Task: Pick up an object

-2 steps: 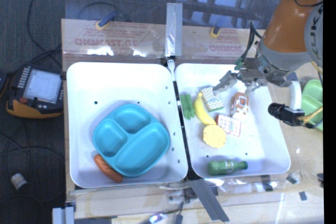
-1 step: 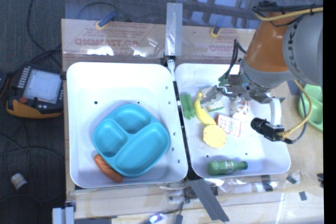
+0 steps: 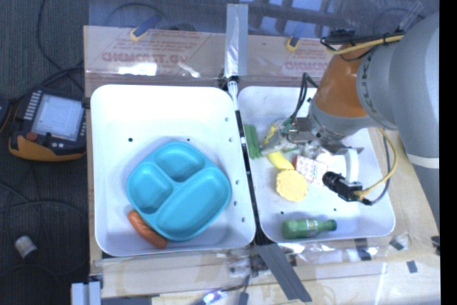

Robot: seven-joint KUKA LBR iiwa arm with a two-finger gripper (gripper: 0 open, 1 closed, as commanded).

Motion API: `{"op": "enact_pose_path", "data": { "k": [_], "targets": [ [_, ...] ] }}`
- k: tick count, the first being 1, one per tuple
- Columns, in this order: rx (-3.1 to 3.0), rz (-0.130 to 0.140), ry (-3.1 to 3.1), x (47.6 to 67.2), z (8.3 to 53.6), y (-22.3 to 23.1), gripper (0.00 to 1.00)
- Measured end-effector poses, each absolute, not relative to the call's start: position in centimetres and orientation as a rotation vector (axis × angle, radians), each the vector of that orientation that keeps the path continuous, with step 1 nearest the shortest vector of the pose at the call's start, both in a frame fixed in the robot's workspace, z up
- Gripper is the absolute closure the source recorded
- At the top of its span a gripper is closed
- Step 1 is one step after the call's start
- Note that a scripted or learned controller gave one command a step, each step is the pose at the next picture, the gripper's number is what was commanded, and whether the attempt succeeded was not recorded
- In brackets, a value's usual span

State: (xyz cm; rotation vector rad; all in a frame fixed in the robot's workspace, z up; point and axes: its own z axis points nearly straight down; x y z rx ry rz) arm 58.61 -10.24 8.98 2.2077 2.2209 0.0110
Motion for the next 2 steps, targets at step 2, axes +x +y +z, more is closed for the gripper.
{"op": "enact_pose_path", "data": {
  "k": [2],
  "targets": [
    [2.253, -0.004, 2.189, 60.4, 18.6, -11.6, 1.0]
  ]
}}
